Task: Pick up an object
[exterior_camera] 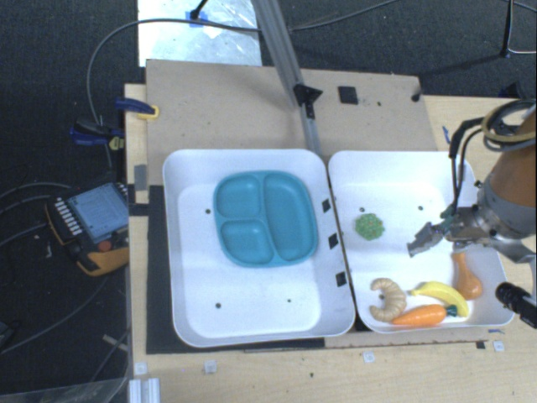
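Two white bins side by side on a tan board. Left bin [193, 309] holds a blue tray [266, 217] with three compartments, lying flat near the bin's far half.

Right bin [394, 170] holds the loose items. A small green lump, broccoli [368, 226], knobbly and rounded, sits alone on the bin floor toward the left-centre, well apart from the rest. Along the near edge: a tan croissant [387, 298], curled, ridged; just right of it a carrot [419, 316], orange, lying lengthwise and touching the croissant's lower end; a yellow banana [441, 295] curved above the carrot, with a small green bit at its right tip. An orange-brown pear-like piece [466, 276] lies tilted, just right of the banana.

Arm enters from the right, over the right bin. Gripper [422, 240] is dark, pointing left, above bare bin floor between the broccoli and the pear-like piece, near neither's edge by touch. Nothing visible between the fingers. Whether the claw is spread or pressed together: cannot tell, too small and dark.
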You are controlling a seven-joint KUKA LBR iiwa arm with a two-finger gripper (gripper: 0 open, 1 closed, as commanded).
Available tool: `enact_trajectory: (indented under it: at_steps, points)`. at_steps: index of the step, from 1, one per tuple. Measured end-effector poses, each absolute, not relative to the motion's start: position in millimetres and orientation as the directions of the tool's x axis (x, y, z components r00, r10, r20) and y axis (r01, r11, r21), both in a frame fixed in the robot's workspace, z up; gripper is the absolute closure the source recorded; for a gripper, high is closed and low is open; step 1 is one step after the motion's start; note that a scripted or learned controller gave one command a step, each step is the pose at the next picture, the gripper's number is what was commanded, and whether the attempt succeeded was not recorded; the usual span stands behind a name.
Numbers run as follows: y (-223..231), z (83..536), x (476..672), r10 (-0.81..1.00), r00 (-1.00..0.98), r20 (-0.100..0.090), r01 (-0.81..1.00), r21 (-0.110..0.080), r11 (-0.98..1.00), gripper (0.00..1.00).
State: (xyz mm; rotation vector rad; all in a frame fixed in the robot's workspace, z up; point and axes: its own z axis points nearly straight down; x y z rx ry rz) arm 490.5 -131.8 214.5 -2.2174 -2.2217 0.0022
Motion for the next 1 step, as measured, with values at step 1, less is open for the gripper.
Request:
enact_trajectory:
  at_steps: [1]
  points:
    - [-141.9, 161.5, 487.4, 1.000, 0.000, 0.000, 1.000, -0.003, 0.000, 0.00]
